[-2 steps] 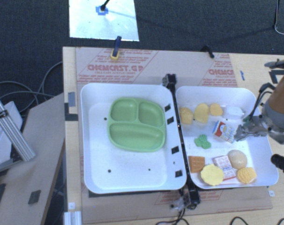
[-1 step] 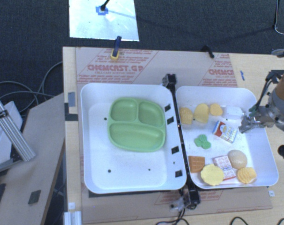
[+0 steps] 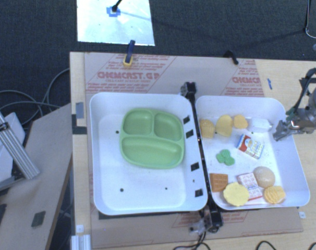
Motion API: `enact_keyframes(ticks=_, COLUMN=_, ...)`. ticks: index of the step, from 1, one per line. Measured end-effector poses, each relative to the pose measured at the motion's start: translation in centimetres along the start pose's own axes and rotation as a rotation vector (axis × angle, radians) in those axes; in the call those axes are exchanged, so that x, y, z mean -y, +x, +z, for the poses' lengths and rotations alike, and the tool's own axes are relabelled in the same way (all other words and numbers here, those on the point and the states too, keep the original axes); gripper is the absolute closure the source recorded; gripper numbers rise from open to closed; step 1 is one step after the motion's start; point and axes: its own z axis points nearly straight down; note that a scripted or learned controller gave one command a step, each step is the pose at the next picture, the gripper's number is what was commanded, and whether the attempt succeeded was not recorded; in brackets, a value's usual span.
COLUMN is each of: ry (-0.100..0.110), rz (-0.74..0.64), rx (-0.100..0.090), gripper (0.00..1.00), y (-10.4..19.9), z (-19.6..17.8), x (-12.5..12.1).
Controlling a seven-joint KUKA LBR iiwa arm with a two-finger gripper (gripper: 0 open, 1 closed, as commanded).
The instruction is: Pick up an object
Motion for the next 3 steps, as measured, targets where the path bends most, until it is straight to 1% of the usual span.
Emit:
enact_keyframes(ticks=1, ry=0.004, rz=-0.005, rx=-0.003, gripper=1.0, y=5.6, z=-0.6, x=-0.7)
enact_keyframes(ticks=2, ry=0.004, rz=-0.006, rx=-0.003, gripper=1.0, y=11.5, z=-1.2, x=-1.0)
enact_keyframes(ticks=3, ry=0.006, rz=-0.004, rx=-0.004, gripper=1.0, y=16.2, z=-1.0, x=0.2)
